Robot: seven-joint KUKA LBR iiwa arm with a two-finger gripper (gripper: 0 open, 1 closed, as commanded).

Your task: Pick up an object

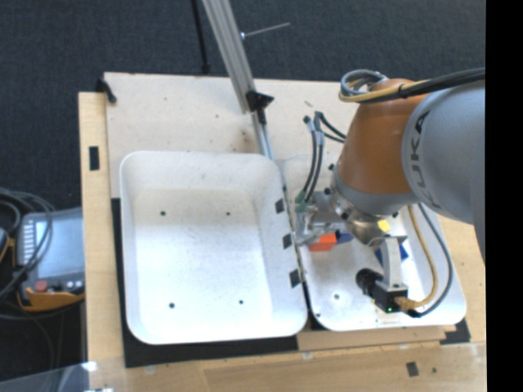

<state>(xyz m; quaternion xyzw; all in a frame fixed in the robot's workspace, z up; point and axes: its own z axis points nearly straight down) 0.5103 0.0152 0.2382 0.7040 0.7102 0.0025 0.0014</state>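
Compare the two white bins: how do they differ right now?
The left bin shows its whole floor, white with small dark dots; the right bin is mostly hidden under the arm. The right bin holds an orange object; the left bin's floor is bare. Both are shallow and white.

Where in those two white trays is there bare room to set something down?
The left bin has bare floor between all four walls. The right bin is crowded: the arm hangs over it, with an orange object and a blue-and-white object beneath. Only a strip along its front rim looks free.
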